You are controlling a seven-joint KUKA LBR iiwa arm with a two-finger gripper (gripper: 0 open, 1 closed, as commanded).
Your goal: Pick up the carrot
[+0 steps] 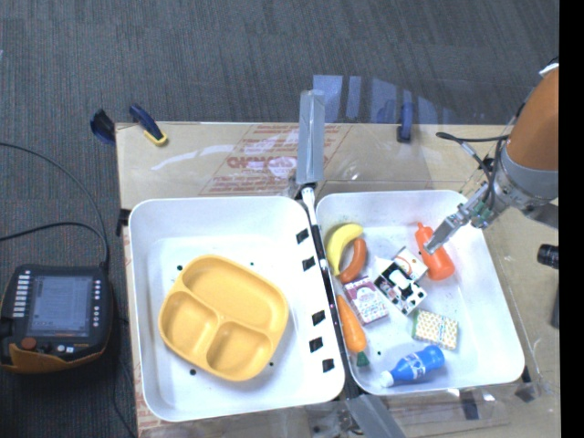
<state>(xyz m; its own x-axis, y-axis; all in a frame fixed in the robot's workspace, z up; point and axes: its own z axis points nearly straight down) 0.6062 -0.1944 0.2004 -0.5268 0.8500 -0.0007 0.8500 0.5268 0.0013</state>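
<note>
Lowest in the frame, a blue bottle point(412, 365) is lying on its side along the bottom edge of the right bin point(500, 336), with a small patterned packet point(435, 329) sitting just above it. Carrot point(352, 328), the target, is resting at the lower left of that same bin, close against the divider wall, orange body running up-frame and the green tip pointing down-frame. Just beside it on the right a pink card box point(366, 300) is lying flat, then a black-and-white box point(401, 284); above it a banana point(342, 243) is curling around a sausage-like piece point(353, 260). Left bin point(151, 235) is carrying a yellow divided plate point(224, 317). Claw point(434, 241) is reaching in from the right of the frame and hanging at the upper right of the right bin, directly at an orange bottle-shaped object point(437, 256); whether it is touching that object cannot be told, and its opening is too small to read. Judgement: approach step is in hand, nothing is being held, and the claw is sitting well apart from the carrot. Next move is calling for travel toward the lower left of the bin, alignment across the carrot's narrow width, and a descent clearing the divider wall and the pink box.
</note>
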